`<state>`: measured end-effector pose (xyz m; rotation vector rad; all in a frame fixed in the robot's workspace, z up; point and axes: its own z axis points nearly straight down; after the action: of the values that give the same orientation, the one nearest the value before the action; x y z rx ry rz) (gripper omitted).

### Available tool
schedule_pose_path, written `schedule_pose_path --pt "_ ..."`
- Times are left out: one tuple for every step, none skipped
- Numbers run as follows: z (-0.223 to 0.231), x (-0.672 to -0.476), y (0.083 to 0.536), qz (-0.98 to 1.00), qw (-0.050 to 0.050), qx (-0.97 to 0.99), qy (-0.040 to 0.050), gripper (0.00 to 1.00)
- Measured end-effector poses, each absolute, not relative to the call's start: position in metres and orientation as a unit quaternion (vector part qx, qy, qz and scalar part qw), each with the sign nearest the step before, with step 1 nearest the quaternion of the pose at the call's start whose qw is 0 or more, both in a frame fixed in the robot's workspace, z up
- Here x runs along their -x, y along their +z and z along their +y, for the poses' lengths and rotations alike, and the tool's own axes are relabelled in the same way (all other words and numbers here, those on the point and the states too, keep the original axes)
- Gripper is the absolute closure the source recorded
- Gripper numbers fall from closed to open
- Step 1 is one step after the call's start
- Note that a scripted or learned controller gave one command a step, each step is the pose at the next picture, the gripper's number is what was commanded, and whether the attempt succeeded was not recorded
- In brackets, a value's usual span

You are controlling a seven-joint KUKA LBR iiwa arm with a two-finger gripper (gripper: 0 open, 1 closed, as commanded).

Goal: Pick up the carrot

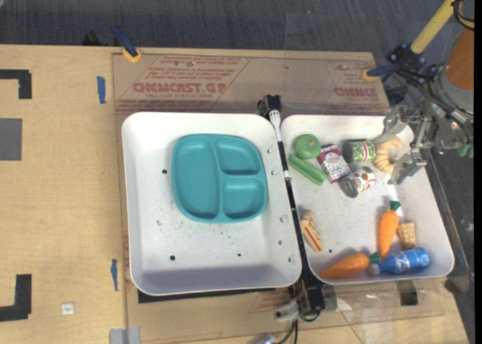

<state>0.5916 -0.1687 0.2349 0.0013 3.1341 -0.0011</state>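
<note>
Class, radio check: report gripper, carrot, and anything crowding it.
Gripper at right bin's far right edge, nothing seen between fingers. Carrot upright-ish, near side, untouched. Blue bottle and second carrot crowd its tip.

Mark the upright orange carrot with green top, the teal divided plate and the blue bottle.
Upright orange carrot with green top (387, 231), camera view, mid-body.
Teal divided plate (197, 178), camera view, large left compartment.
Blue bottle (407, 261), camera view, its middle.
</note>
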Motion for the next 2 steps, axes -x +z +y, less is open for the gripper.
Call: schedule_pose_path --pt "-0.176 -0.568 0.134 1.000 0.009 -0.019 -0.0008 0.00" --pt "-0.192 -0.516 0.090 0.999 0.007 0.045 -0.0008 0.00"
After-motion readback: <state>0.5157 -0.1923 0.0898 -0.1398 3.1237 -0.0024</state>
